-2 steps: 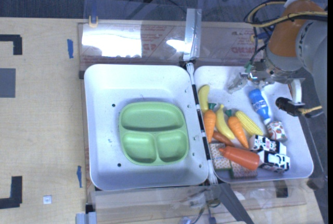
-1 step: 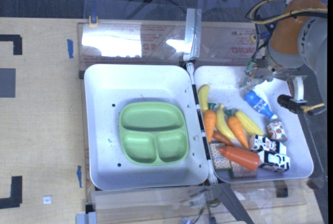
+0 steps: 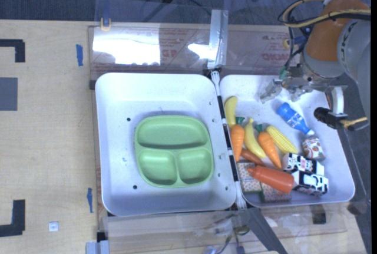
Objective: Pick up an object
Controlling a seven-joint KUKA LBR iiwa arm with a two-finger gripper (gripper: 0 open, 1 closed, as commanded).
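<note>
The right bin [image 3: 344, 188] holds a pile of toy food: a blue bottle [image 3: 293, 117], a yellow banana [image 3: 230, 108], two orange carrots [image 3: 237, 139] [image 3: 270, 148], a corn cob [image 3: 282, 139], a red-orange bottle [image 3: 272, 177], a black-and-white cow toy [image 3: 307, 172] and a small can [image 3: 312, 148]. My gripper [image 3: 286, 89] hangs over the bin's far end, just above and behind the blue bottle. It is open, with nothing between its fingers.
The left bin [image 3: 112, 99] holds a green divided plate [image 3: 174, 149]. A metal divider [image 3: 217, 46] and clear back walls rise behind both bins. Wooden bench surface stretches to the left.
</note>
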